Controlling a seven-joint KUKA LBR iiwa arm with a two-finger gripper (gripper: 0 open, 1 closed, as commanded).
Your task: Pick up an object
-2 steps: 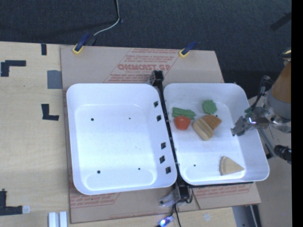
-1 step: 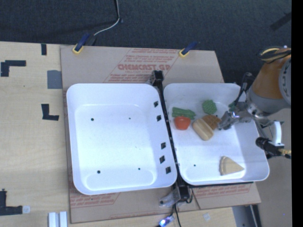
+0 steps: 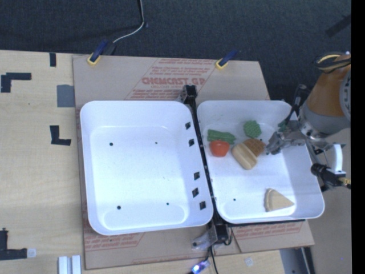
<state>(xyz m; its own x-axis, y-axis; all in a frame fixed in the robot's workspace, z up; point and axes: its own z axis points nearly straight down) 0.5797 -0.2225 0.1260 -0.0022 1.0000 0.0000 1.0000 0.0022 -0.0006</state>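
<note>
The right bin (image 3: pixel 296 170) holds several food toys. A tan bread roll (image 3: pixel 246 153) lies near its middle, with a red tomato (image 3: pixel 219 148) and a green pepper-like piece (image 3: pixel 220 135) to its left. A small green leafy piece (image 3: pixel 252 128) sits behind the roll. A beige wedge (image 3: pixel 277 200) rests near the front right corner. My gripper (image 3: pixel 275 143) hangs low over the right side of the bin, just right of the roll, its dark fingers pointing left toward it. Nothing shows between the fingers.
The left bin (image 3: pixel 97 170) stands beside the right one, joined by a black clip strip (image 3: pixel 197 153). Both rest on a cardboard sheet (image 3: pixel 165 79) on the wooden bench. The arm's orange band (image 3: pixel 331 90) rises at the right edge.
</note>
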